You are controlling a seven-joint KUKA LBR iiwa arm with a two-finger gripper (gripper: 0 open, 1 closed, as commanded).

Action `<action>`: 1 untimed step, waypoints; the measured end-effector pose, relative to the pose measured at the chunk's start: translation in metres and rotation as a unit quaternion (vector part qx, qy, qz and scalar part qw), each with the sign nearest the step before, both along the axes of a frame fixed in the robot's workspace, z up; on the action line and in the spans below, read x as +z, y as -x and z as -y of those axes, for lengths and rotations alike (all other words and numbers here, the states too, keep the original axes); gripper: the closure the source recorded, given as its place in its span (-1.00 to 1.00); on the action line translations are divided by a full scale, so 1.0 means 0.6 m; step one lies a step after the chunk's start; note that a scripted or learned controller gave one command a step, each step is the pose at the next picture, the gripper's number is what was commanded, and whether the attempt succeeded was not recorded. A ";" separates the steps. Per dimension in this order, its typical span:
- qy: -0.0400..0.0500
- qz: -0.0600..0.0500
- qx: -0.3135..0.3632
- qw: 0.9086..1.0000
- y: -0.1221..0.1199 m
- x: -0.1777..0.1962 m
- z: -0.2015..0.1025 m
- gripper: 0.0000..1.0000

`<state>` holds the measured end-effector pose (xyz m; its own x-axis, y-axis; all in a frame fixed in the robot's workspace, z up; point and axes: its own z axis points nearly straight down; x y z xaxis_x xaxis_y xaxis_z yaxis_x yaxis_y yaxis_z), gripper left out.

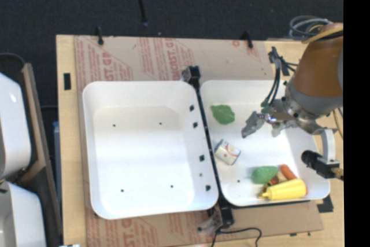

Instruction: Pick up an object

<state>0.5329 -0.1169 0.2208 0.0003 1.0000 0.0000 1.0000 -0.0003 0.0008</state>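
Note:
The right bin (pixel 243 89) holds several small objects. A green lump (pixel 222 113) lies near its far left, and a small white item with red marks (pixel 226 153) rests by the divider. At the front sit another green piece (pixel 265 173), an orange piece (pixel 287 171) and a yellow bottle (pixel 284 190) on its side. My gripper (pixel 265 126) hangs over the middle of this bin, to the right of the upper green lump. Its fingers are spread open with nothing between them.
The left bin (pixel 92 124) stands beside the right one, with a black clip-studded divider (pixel 202 136) where they meet. Both rest on a cardboard sheet (pixel 144 61). The grey and orange arm (pixel 318 75) reaches in over the right bin's far right side.

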 end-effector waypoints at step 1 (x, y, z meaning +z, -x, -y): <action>0.000 -0.005 0.001 1.000 -0.145 -0.211 -0.008 -1.00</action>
<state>0.6199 -0.1124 0.0945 -0.0012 1.0000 0.0010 1.0000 0.0012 -0.0084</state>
